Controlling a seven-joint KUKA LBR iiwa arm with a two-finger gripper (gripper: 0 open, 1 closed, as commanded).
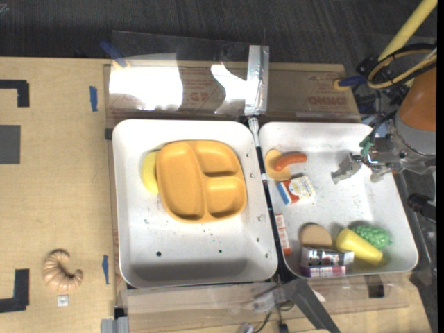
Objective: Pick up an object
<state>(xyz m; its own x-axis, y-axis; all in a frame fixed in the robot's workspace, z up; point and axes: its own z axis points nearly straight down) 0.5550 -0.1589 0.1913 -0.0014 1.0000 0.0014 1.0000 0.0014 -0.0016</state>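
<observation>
My gripper (361, 171) hangs over the upper right part of the right bin (347, 134), open, with nothing between its fingers (343, 172). To its left lie a toy hot dog (286, 161) and a small white and red carton (300, 188). Along the bin's front sit a brown bread piece (316, 235), a yellow corn cob (359, 247), a green bumpy toy (373, 234) and a dark labelled box (327, 259). The left bin (132, 207) holds an orange divided tray (201, 179) lying over a yellow item (148, 172).
A toy croissant (62, 269) lies on the wooden bench at the far left, outside the bins. A clear plastic sheet (184, 82) stands behind the left bin. Yellow hose and cables (402, 54) run at the upper right beside the arm.
</observation>
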